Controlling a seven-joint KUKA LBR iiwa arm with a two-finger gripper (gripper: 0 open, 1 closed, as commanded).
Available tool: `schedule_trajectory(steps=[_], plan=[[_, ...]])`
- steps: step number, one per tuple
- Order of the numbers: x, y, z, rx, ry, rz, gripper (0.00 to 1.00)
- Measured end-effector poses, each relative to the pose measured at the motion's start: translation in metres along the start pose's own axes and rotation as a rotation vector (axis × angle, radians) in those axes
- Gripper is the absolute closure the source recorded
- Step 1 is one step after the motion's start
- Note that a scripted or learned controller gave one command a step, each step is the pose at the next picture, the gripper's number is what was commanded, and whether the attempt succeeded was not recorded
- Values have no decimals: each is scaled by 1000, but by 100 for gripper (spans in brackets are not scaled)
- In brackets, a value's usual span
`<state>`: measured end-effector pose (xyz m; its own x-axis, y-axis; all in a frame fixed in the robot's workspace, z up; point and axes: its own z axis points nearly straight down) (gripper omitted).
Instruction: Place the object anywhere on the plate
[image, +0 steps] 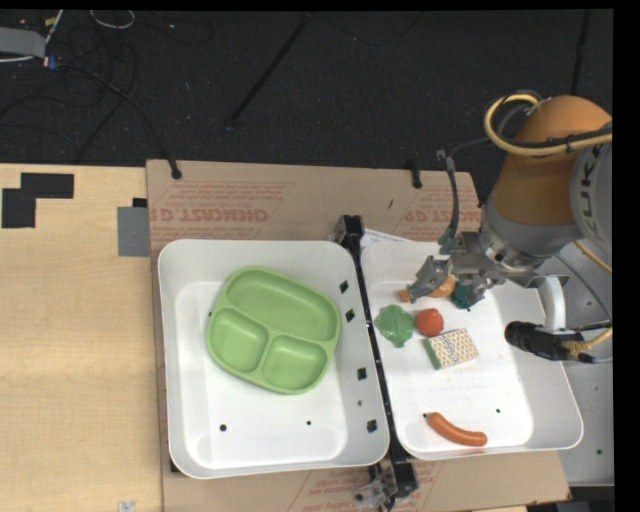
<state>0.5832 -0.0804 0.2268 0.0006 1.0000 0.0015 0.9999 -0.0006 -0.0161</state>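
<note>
step in hand: the grey arm with the orange band (540, 175) reached over the far part of the right shallow white bin (545, 420); the two-finger gripper (450, 280) hung low above a small orange piece (417, 291) and a teal piece (466, 296); this looked like the pick, not yet the carry
fingers: the dark metal parts blurred together from above; i could not tell how far apart they stood, nor whether anything sat between them
task's thing: which object was meant was unclear; the likeliest were the orange and teal pieces right under the gripper, both in the right bin
plate: the light green three-compartment plastic plate (272, 329) lay in the left shallow white bin (200, 440), well apart from the gripper; nothing rested on it
other things in the right bin: a green leafy toy vegetable (394, 325) touching a round red-orange toy tomato (429, 322); just beside them a tilted block with a white dotted face and green edge (451, 348); an orange sausage-shaped toy (457, 431) near the front wall, apart from the rest
next move, as a judgement: close firmly on one piece, lift clear of the black divider (365, 330) between the bins, cross left, lower over any compartment; the crowded cluster risked a nudge or a double grab
writing: the brown cardboard sheet (260, 205) under the bins bore red print, seen reversed and too faint to read with confidence
</note>
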Motion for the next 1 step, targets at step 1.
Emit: schedule_trajectory(steps=[1], plan=[[0,2,-7,-12,-1,-2,0]])
